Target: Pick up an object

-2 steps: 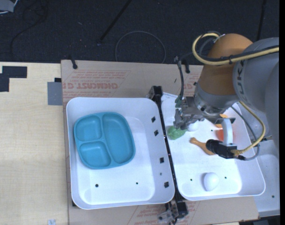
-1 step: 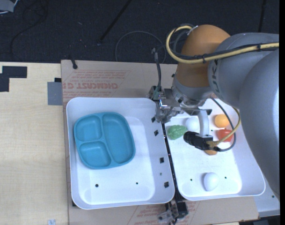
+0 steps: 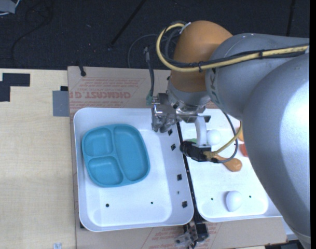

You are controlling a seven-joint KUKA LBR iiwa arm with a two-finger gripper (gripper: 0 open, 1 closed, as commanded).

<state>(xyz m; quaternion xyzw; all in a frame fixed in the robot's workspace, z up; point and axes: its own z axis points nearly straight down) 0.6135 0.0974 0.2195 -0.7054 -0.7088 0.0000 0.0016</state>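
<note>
My gripper [image 3: 161, 121] hangs over the upper right corner of the left bin [image 3: 124, 217], close to the wall between the two bins. A blue divided plate [image 3: 116, 154] lies in the left bin, to the gripper's lower left and apart from it. In the right bin [image 3: 241, 214] I see a white rounded object [image 3: 214, 137] just right of the wrist, an orange object [image 3: 233, 164] below it, and a second white rounded object [image 3: 233, 200] near the front. The arm hides much of the right bin.
A small red-orange piece [image 3: 243, 149] peeks out at the arm's edge in the right bin. Brown cardboard [image 3: 111, 90] lies under both bins. The pale bench top [image 3: 28, 165] stretches to the left.
</note>
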